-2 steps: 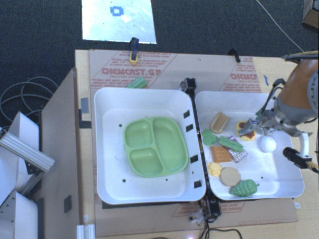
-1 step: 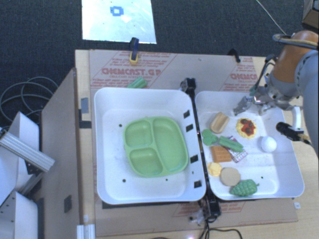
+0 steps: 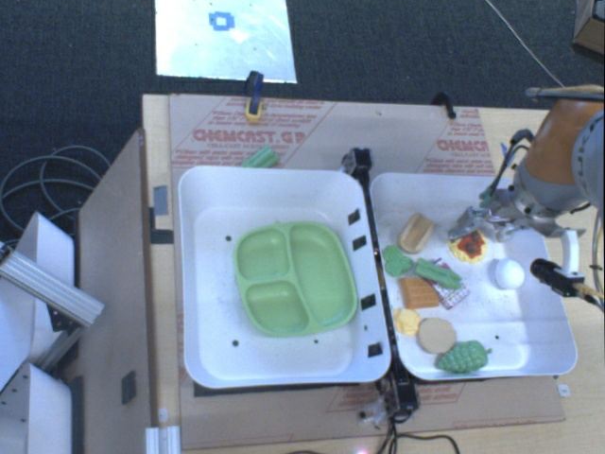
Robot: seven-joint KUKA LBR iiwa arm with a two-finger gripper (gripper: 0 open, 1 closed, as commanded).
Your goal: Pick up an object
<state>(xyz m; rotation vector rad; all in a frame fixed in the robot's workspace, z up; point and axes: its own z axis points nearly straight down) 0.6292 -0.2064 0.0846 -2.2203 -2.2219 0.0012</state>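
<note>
A: Entry one, nearest edge of the right bin (image 3: 558,353)?

B: Green knobbly item (image 3: 463,356), lying flat. Beside it, a tan disc (image 3: 436,335) and a small yellow piece (image 3: 406,322).

A: Next row back?

B: Orange block (image 3: 418,292). A green strip (image 3: 437,273) against a pinkish patterned scrap (image 3: 455,296). A green lump (image 3: 396,261). White ball (image 3: 509,274), apart from the cluster. All resting on the bin floor.

A: Farther still?

B: Tan bread-like piece (image 3: 415,233), tilted. A red-and-yellow item (image 3: 468,247), just below the claw (image 3: 477,218).

A: Left bin (image 3: 203,192)?

B: One green tray (image 3: 294,278) with three compartments, nothing in them.

A: Behind the bins?

B: Table (image 3: 397,126) with printed sheet; a yellow-and-blue clamp (image 3: 253,97) at its far edge. Beyond that, dark floor with a pale square panel (image 3: 224,26).

A: Task status?

B: Judged not done. Nothing is lifted; every item sits in its bin. The grasp and the lift both remain.

A: Claw condition?

B: Low over the far part of the right bin, the arm (image 3: 567,159) reaching in from the right. It sits right next to the red-and-yellow item; contact cannot be confirmed. Nothing is visible between its parts. How wide it stands: cannot tell, the metalwork is too small and cluttered.

A: Likely target?

B: The red-and-yellow item, as the closest. A guess only.
</note>
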